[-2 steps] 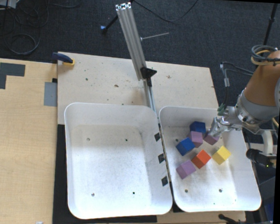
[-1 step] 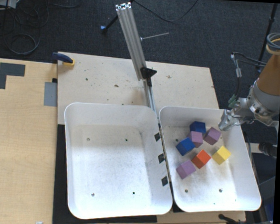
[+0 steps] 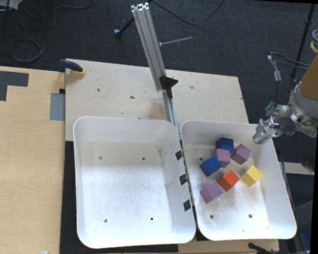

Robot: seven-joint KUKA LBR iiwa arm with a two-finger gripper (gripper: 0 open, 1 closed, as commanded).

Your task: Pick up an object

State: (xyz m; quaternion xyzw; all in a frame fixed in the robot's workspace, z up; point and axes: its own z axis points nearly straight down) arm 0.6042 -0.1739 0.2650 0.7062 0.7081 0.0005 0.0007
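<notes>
Purple cube [image 3: 241,153] — just beside gripper [image 3: 260,134]

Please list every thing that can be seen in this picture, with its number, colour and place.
bins: two, white, side by side on the bench.
blue cubes: two, in the right bin.
purple cubes: three, in the right bin.
orange cube: one, middle of the cluster.
yellow cube: one, right side of the cluster.
aluminium bar: one, silver, slanting behind the bins.
clamp: one, blue and yellow, bench's far left corner.
gripper: one, grey, over the right bin's far right rim.
</notes>
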